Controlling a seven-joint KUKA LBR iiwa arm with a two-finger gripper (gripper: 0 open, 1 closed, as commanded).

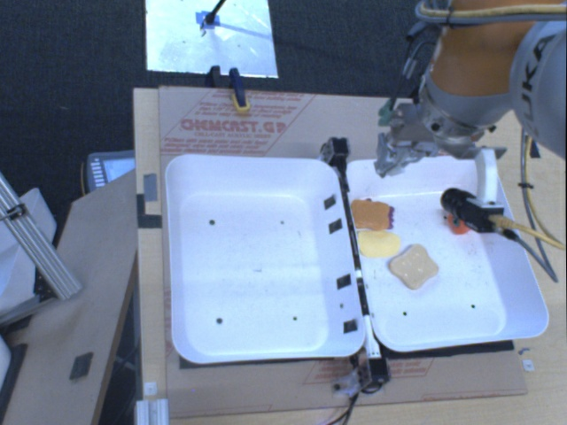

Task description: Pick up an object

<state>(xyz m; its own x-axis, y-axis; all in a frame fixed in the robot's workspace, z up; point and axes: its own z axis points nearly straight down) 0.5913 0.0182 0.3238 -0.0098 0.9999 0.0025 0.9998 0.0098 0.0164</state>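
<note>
A: Camera view, nearest piece first. What is it?

B: An orange-brown slab (372, 214) with a purple edge. It lies flat in the right bin (496, 326), close to the wall shared with the left bin (257, 255).

A: What else is in that bin?

B: A yellow flat piece (379, 244) lies just in front of the slab, touching or nearly so. A tan toy bread slice (414, 266) sits just beside the yellow one. A small orange-red thing (456, 227) lies well apart, towards the arm's side.

A: And the gripper?

B: The gripper (391, 165) hangs over the bin's far corner, above and just behind the slab, apart from it. I cannot tell whether it is spread or closed. Nothing shows in its grasp.

A: Under the bins?

B: A printed cardboard sheet (239, 124).
</note>
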